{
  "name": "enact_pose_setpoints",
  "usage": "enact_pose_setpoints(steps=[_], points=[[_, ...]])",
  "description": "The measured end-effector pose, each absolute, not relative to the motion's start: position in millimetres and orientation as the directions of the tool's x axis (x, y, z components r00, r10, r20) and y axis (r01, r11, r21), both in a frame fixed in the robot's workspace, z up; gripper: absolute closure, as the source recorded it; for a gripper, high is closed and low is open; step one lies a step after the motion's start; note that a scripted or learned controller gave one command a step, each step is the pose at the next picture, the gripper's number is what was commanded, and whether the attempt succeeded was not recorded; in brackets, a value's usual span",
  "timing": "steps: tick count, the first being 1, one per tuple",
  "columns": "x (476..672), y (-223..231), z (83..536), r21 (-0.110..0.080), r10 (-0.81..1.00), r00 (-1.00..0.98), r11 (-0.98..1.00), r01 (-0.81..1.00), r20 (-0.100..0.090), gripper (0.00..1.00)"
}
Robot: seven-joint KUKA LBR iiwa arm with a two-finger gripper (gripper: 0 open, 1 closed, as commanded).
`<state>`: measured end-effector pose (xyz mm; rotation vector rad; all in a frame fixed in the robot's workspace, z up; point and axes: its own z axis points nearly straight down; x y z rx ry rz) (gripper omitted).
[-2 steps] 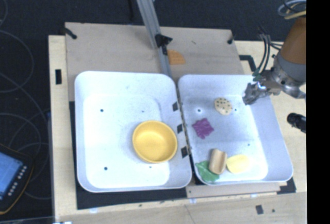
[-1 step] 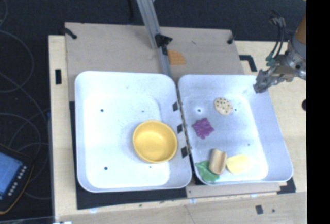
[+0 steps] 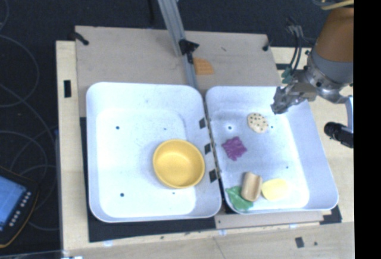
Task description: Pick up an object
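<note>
Presently, the gripper (image 3: 284,101) is poised just right of the cookie (image 3: 257,122), presumably approaching it; its finger state cannot be told.

Robotics lab. Plywood bench (image 3: 68,133) carrying two white bins (image 3: 107,103), metal camera mast (image 3: 166,8) at its far edge. Loose cables (image 3: 18,97) and a handheld control pendant (image 3: 12,204) on dark floor.
</note>
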<state>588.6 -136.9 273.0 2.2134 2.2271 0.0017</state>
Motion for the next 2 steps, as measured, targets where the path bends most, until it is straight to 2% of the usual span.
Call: enact_pose_setpoints(steps=[1, 2], points=[[583.9, -84, 272, 0.001, 1.0, -0.006, 0.006, 1.0, 0.001, 1.0], [567.8, -32, 276, 0.001, 1.0, -0.008, 0.008, 1.0, 0.002, 1.0]])
